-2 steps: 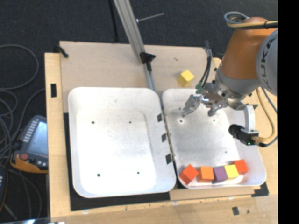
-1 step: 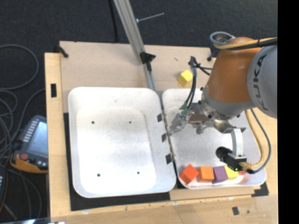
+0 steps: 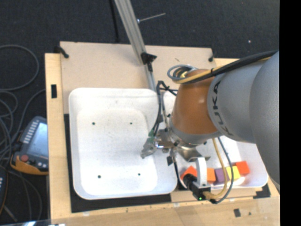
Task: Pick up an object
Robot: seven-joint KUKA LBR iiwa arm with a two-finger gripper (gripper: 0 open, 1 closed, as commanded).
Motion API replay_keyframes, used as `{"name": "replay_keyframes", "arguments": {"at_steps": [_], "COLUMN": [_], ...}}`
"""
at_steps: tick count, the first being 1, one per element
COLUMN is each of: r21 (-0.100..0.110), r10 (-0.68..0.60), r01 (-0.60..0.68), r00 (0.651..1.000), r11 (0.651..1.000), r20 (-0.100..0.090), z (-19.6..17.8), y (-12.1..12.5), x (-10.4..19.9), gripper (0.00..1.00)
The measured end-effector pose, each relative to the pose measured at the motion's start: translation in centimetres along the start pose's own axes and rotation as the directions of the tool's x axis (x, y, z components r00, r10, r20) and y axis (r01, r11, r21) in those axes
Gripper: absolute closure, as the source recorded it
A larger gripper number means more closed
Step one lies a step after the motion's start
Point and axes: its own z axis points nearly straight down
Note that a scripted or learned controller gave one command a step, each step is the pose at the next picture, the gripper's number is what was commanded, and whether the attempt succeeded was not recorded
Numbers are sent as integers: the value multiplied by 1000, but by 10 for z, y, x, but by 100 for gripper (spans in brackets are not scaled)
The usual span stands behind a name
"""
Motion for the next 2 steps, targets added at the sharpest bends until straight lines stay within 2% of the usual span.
{"name": "replay_keyframes", "arguments": {"at_steps": [1,2], "r21": [-17,2], "r10": [8,12], "r01": [-8,-12], "r00": [1000,1000], "r11": [1000,1000], "r20": [3,3], "z": [-97,1], "y": [46,42], "x": [-34,-23], "gripper": [0,0]}}
